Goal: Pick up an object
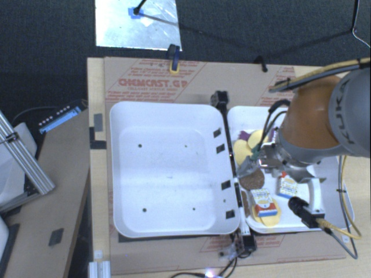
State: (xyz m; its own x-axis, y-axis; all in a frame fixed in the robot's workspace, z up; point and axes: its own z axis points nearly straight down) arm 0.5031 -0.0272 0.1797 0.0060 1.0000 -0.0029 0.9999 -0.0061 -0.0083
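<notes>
Grey arm (324, 120) over right bin (290, 225), yellow object (241, 150), brown object (253, 181) beneath.

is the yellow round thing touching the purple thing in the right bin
Cannot tell. In the camera view the yellow round object and purple object overlap beside the arm, which hides their meeting edge.

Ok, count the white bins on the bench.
2. The left bin sits mid-bench; the right bin is beside it, largely covered by the arm, with small objects inside, some possibly hidden.
</notes>
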